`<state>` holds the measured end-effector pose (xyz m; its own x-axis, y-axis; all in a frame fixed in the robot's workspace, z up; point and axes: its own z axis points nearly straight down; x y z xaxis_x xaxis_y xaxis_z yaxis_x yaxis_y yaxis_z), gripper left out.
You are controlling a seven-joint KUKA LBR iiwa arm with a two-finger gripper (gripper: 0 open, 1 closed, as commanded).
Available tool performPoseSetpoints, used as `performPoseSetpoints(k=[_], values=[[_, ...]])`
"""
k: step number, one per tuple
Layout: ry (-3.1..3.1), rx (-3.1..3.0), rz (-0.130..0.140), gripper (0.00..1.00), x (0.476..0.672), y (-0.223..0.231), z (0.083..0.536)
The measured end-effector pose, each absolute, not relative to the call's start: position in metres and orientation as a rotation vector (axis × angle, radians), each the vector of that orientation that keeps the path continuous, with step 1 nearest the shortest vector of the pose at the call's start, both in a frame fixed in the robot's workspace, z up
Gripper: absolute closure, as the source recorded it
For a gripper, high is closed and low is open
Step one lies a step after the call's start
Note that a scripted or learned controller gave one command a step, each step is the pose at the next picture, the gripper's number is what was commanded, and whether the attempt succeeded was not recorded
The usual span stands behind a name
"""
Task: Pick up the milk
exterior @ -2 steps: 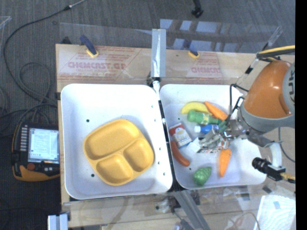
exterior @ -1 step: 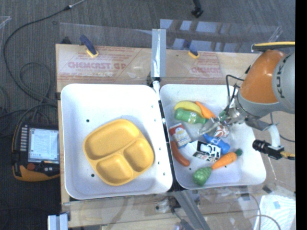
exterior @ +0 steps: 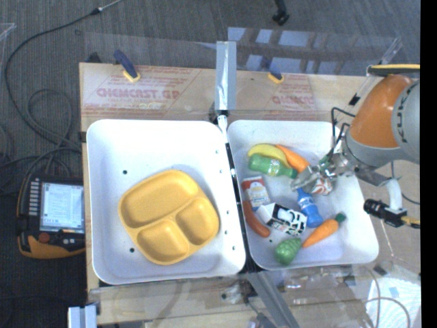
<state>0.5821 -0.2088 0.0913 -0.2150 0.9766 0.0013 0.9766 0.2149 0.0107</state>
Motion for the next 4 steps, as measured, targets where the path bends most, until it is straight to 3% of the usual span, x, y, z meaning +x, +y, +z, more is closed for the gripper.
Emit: performPoseSetpoints(k=[1, 2, 3, 4], values=[[2.445, 1.964, 0.018, 1.00, 0.583, -0.207, 0.100], [2.529, 1.863, 0.000, 1.00, 0.603, -0.139, 0.226], [2.419, 2.005, -0.003, 1.00, 0.668, -0.153, 0.176], [2.499, 1.901, -0.003, 1.00, 0.668, -0.102, 0.205]])
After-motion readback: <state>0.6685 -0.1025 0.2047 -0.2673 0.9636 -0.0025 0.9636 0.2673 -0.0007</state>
